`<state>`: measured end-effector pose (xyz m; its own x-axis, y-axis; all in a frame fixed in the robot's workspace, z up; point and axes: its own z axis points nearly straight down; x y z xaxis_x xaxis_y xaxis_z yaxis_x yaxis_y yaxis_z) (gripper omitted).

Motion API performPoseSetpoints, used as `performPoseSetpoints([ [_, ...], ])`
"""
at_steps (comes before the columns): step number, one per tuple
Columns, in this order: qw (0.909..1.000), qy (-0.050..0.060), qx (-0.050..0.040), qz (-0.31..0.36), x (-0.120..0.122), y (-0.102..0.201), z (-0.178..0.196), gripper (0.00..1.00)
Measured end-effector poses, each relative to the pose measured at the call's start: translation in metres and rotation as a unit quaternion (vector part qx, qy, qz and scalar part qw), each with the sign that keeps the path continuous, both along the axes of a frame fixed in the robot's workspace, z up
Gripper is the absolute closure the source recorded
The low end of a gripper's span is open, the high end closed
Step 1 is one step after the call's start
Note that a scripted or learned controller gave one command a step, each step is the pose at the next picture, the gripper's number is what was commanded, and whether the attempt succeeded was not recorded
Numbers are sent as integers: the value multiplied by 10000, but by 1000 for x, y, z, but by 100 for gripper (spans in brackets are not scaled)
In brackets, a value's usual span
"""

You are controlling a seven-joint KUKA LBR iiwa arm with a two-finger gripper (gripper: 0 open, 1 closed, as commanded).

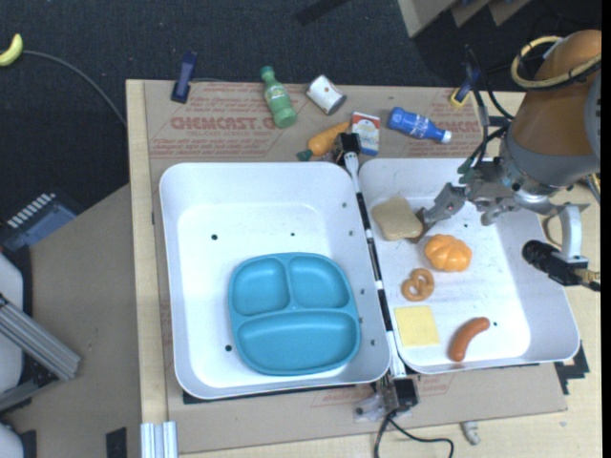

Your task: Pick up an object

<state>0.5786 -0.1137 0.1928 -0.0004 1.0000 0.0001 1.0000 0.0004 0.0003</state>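
Observation:
The right bin point(535, 299) holds a tan bread slice point(396, 219), an orange fruit-like toy point(448, 252), a small pretzel point(417, 284), a yellow cheese square point(417, 325) and a brown sausage point(468, 338). My gripper point(465, 208) hangs over the back of this bin, just right of the bread slice and above the orange toy. Its two fingers stand apart with only white bin floor between them, so it is open and holds nothing. The left fingertip point(431, 214) is close to the bread's right edge.
A blue divided plate point(293, 311) lies in the left bin point(191, 208). Behind the bins on the board lie a green bottle point(279, 98), a white can point(326, 93), a blue bottle point(418, 125), a carton point(364, 132) and a carrot point(327, 139).

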Motion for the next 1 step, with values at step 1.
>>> performPoseSetpoints([
  [1, 10000, 4, -1, -6, -32, -13, -109, 0],
])
